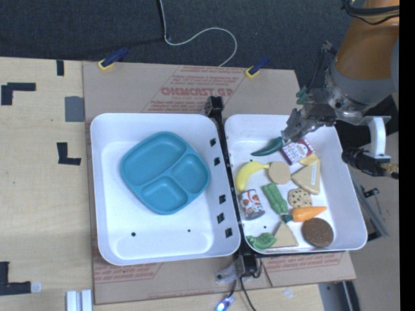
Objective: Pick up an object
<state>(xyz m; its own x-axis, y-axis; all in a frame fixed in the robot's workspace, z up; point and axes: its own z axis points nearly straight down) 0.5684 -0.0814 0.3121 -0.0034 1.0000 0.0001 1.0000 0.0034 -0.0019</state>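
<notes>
Two bins (104, 193) | one blue tray (165, 172) | one banana (248, 172) | gripper (293, 133) state unclear

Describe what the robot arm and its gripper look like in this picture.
The arm has a broad orange band above a grey, rounded wrist section. Dark cables loop near its top. The gripper is a slim, dark metal assembly, narrowing toward its tip over the right bin.
</notes>
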